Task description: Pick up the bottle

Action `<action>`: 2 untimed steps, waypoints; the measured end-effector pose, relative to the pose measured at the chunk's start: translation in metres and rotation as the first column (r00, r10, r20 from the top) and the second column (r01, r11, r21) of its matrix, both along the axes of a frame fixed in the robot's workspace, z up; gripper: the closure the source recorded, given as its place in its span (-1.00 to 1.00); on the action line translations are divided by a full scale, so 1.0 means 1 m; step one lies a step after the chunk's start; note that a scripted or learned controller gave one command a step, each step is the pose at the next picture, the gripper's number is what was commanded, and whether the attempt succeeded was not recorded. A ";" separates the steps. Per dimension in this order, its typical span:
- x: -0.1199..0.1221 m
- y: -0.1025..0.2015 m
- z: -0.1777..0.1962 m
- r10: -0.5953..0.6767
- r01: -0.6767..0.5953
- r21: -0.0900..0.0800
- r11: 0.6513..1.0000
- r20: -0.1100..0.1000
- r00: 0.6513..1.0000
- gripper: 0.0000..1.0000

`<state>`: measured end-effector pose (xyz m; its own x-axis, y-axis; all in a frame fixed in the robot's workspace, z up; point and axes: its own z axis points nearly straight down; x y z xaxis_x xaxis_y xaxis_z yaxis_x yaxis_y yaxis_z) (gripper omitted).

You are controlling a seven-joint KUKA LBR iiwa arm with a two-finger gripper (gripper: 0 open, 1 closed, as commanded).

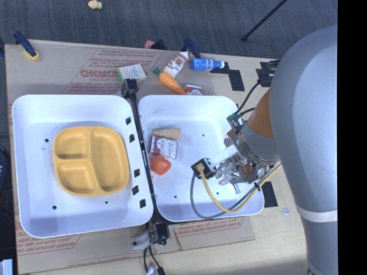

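Over the right bin, the gripper is held low, finger state indiscernible, while the bottle lies outside on the worktop.

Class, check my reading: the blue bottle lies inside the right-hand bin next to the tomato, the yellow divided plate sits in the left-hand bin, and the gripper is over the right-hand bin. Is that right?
Not quite. The blue bottle lies outside the bins, on the cardboard beyond the right-hand bin, near the carrot. The camera view shows this. The rest stands: the yellow divided plate sits in the left-hand bin, and the gripper is over the right-hand bin.
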<state>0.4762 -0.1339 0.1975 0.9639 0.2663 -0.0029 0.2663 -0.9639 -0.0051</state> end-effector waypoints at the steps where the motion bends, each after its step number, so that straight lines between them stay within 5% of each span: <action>1: 0.000 0.017 -0.004 -0.040 0.040 0.001 0.999 -0.002 0.999 1.00; 2: 0.000 0.006 0.045 -0.059 0.059 0.000 0.998 0.001 0.998 1.00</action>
<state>0.4763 -0.1277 0.2426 0.9780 0.2085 -0.0025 0.2085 -0.9780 -0.0048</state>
